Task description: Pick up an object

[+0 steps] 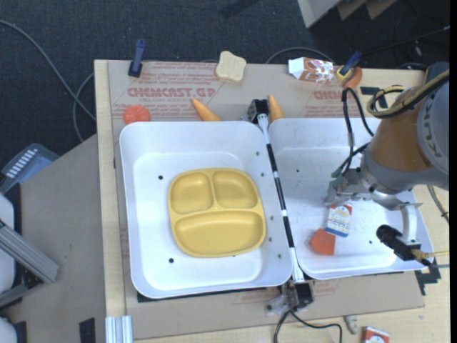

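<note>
Where the claw (343, 194) hangs, a small carton (338, 220) lies just below.

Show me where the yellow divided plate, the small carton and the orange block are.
yellow divided plate (216, 212): camera view, on its large lower compartment.
small carton (338, 221): camera view, on its front face.
orange block (323, 243): camera view, on its top.

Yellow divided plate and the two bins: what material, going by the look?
Yellow divided plate: likely molded plastic, smooth, semi-matte; uniform color, rounded compartment ridges. Left bin and right bin: probably thin formed white plastic, slightly glossy; rounded corners, soft sheen. Not certain from the view.
</note>
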Motion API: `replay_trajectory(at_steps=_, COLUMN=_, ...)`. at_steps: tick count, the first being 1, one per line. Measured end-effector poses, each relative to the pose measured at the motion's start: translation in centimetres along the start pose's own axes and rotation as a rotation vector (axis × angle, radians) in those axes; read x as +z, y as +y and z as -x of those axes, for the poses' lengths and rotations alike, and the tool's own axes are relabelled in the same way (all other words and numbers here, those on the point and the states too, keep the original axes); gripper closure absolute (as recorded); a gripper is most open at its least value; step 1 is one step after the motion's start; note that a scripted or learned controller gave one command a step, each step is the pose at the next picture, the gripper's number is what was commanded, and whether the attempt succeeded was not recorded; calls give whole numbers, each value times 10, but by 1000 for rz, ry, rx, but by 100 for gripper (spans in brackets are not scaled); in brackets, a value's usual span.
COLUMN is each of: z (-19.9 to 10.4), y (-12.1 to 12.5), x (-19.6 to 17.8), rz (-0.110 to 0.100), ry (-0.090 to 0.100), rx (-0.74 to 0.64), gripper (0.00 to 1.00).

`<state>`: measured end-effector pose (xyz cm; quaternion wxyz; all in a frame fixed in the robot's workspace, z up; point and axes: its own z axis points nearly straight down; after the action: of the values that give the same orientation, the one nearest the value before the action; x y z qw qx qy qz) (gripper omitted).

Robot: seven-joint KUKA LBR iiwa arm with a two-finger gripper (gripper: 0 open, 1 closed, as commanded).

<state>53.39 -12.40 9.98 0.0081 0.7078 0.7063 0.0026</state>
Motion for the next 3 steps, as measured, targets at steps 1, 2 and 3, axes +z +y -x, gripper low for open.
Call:
replay_trajectory(at_steps=1, z=9, y=-38, x=-99, rz=-14, ry=7, rx=-1, gripper=100)
replay_trajectory(at_steps=2, z=8, y=-39, x=-99, rz=-15, ry=7, rx=-1, gripper=0)
replay_trajectory(at_steps=3, z=2, y=-6, x=11, rz=-8, ry=5, rx=-2, gripper=0)
